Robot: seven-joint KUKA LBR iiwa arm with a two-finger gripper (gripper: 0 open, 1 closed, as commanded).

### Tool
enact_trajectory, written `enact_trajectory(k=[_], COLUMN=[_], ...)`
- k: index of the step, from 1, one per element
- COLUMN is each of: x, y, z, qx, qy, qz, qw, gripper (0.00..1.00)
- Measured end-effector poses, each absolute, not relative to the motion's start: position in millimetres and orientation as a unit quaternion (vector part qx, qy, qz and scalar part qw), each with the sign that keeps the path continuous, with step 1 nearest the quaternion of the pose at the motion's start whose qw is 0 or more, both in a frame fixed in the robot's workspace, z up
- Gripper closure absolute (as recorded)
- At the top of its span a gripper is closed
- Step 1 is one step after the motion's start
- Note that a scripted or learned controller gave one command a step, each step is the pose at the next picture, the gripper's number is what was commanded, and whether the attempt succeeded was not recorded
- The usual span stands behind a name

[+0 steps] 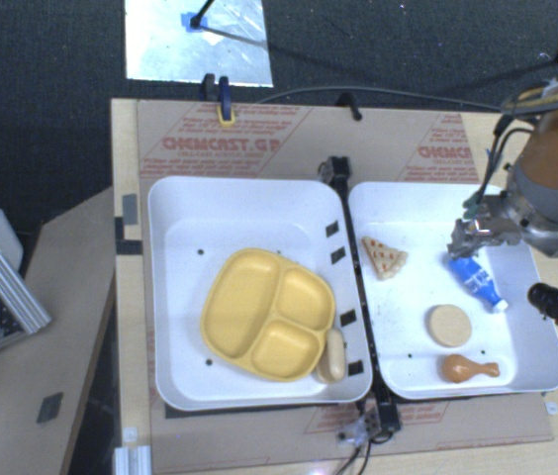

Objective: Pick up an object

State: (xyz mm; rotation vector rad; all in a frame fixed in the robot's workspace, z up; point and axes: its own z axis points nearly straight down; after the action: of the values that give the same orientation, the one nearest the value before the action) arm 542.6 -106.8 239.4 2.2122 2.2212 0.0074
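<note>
Slantwise, blue bottle (477,280) lies beneath claw (471,234), cap toward lower right.

A small blue bottle (477,280) with a white cap lies tilted in the right bin (413,379).

In the left bin (180,216) a yellow divided tray (269,315) fills the middle, with a pale roll (333,356) touching its lower right edge; bare floor runs along the top and left. In the right bin (408,216), the waffle wedge (385,258), blue bottle (478,281), round biscuit (449,326) and drumstick (470,368) lie apart, with open lanes between. The pincer (472,237) seems to sit just above the bottle.
</note>
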Motion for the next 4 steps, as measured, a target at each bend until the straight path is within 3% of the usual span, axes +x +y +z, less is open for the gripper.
enact_trajectory(k=[1,4], x=[543.6,591.6], y=[-107,26], z=[244,243], qx=[0.706,0.704], qy=[0.708,0.71], qz=[0.001,0.0015], qw=[0.001,0.001], gripper=[1.0,1.0])
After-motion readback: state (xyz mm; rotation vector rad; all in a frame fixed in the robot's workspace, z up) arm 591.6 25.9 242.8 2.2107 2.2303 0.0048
